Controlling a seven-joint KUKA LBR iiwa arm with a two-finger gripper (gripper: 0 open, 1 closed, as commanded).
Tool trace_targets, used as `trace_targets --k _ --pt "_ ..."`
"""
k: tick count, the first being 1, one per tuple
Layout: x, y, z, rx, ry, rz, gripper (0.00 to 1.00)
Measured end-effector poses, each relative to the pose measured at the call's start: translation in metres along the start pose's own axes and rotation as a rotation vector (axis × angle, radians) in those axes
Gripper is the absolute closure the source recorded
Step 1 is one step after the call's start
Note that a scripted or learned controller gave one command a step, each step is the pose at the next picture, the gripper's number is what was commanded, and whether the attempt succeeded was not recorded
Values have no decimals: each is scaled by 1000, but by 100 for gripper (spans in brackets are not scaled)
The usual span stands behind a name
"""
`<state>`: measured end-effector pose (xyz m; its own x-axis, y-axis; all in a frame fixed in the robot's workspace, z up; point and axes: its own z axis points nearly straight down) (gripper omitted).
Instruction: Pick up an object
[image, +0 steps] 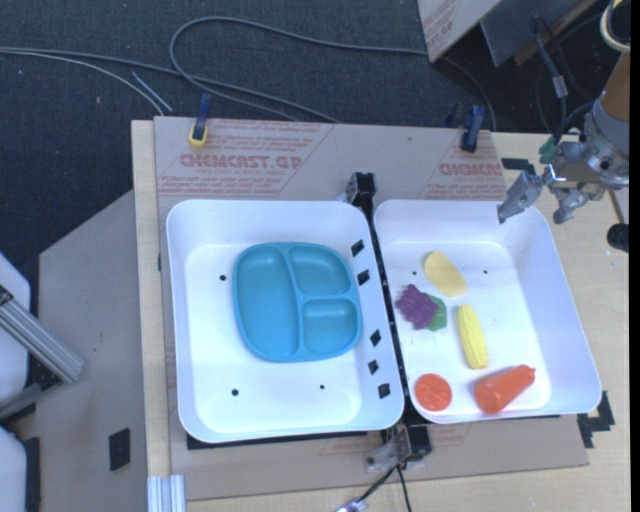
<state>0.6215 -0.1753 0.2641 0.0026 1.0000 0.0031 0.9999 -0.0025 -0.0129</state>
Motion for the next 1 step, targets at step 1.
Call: trace_targets --k 1 --pt "1 2 -7 -13 -3 -3 0"
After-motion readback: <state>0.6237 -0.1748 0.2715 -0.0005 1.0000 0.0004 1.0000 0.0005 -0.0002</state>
